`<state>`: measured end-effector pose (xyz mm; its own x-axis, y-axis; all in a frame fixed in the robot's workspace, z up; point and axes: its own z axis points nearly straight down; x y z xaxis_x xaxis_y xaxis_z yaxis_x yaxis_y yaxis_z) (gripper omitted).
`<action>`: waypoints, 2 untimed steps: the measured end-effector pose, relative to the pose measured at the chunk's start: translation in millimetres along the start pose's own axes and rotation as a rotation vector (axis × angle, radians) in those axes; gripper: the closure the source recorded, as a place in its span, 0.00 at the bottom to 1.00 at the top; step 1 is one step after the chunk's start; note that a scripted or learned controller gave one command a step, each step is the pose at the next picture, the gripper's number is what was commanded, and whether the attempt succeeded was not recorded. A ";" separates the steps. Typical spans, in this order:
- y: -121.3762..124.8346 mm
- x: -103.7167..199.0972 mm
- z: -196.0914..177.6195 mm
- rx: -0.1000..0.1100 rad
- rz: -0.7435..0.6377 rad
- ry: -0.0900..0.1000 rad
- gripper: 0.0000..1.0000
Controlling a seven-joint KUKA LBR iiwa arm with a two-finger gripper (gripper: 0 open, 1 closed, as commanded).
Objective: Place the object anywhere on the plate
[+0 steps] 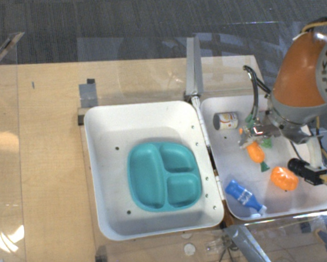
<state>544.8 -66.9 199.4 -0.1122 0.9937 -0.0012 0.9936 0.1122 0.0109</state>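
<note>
**Plate's waiting on the left, arm's fishing in the right bin**

Going left to right: the counter (46, 167) is bare wood on the left. Then comes the left bin (108, 179), and lying flat in the middle of it is the teal plate (163, 175), the kind with three compartments. Nothing is on it, so my read is the drop hasn't happened yet. Sitting flat and central like that makes it an easy target, since the task says anywhere on it counts.

Next is the right bin (233, 198), which holds all the loose stuff. There's a small can (226, 120) lying on its side near the top left corner, a blue bottle (245, 197) down by the front wall, a carrot (257, 153) roughly in the middle, and an orange toy (284, 178) just right of it.

The gripper (256, 130) hangs over that bin, right above the carrot's top end, so I'd guess the carrot is what it's after. Honestly I can't tell whether the fingers are open or closed, the wrist and cables block that. I also can't say the carrot is being held; it looks like it's resting on the bin floor.

If the grab works, the carry means lifting over the two bin walls in between.
</note>
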 end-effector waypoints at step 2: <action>20.9 164.6 14.4 0.005 -0.279 0.003 1.00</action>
<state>547.3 99.0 185.0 -0.3814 0.9244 -0.0005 0.9244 0.3814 0.0058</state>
